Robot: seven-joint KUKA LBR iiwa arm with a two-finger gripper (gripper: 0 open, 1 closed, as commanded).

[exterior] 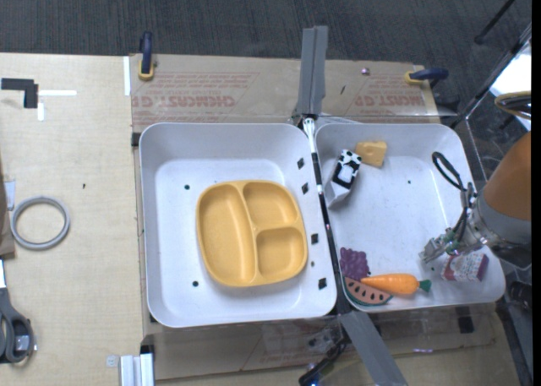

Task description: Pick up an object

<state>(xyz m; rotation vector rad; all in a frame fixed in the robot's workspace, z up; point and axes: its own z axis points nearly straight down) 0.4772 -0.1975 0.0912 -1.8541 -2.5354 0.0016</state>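
Lying along the near edge of the right bin, a toy carrot touches a watermelon slice, with a purple bunch of grapes just behind them against the divider. Near that bin's front right corner a small white-and-maroon packet rests on the floor, and the gripper sits low just beside it to the left, its metal tips close to the bin floor; nothing shows between them, and whether they are spread or closed cannot be told from this angle. The grey arm with its orange band comes in over the right wall, and a black cable loops across that side of the bin. Farther back, a black-and-white toy, perhaps a panda or cow, leans by the divider, and a wedge of yellow cheese lies just beside it near the far wall. The left bin holds a yellow three-compartment plate at its middle, its sections bare. Out on the wooden bench to the left lies a grey tape ring, and at the bench's far edge sit two clamps.
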